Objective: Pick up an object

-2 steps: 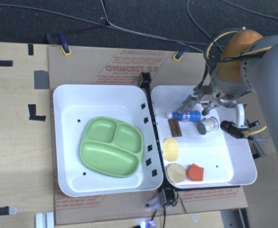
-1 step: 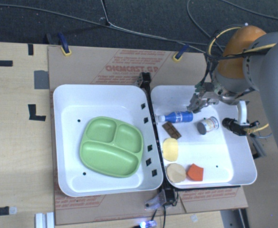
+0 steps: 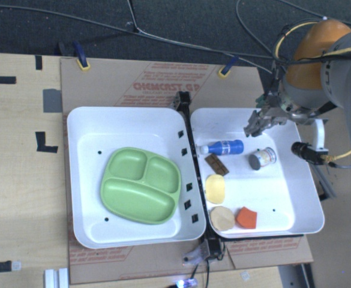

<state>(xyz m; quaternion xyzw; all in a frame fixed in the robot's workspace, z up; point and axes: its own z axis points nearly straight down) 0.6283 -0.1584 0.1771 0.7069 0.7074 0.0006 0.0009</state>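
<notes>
The right bin (image 3: 295, 221) holds a blue bottle with a white cap (image 3: 225, 147), a small grey can on its side (image 3: 262, 158), a brown bar (image 3: 216, 164), a pale yellow piece (image 3: 215, 188), a tan round piece (image 3: 222, 218) and an orange block (image 3: 246, 217). My gripper (image 3: 254, 127) hangs over the back of the right bin, just right of and behind the blue bottle and above the can. Nothing shows between its fingers.
A green divided plate (image 3: 141, 185) lies in the left bin (image 3: 79, 161). A black divider (image 3: 189, 155) runs between the bins. Cables (image 3: 163, 38) cross the dark floor behind the bench. A black fitting (image 3: 307, 152) juts out by the right bin's rim.
</notes>
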